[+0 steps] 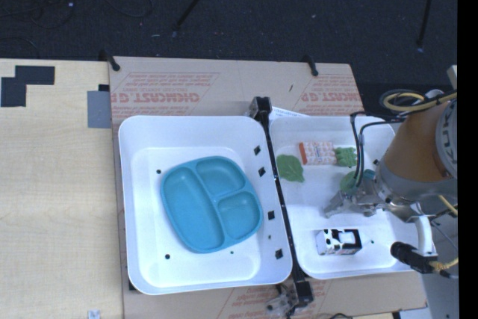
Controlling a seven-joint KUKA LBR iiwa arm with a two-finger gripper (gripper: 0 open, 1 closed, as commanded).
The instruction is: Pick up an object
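My gripper (349, 208) hangs over the middle of the right bin (306, 265), its fingers spread apart with nothing between them. The orange-banded wrist (418, 149) leads off to the right. Just in front of the gripper lies a small black-and-white object (338, 241), apart from the fingers. A green piece (349, 181) sits right behind the gripper, partly covered by it. Farther back are a flat green leaf-like item (290, 168), a red-and-white packet (317, 152) and another green item (345, 156).
The left bin (142, 235) holds a blue divided plate (210, 202). A black divider (272, 190) separates the two bins. Cables (407, 98) hang behind the arm at the right. Both bins rest on cardboard (187, 86).
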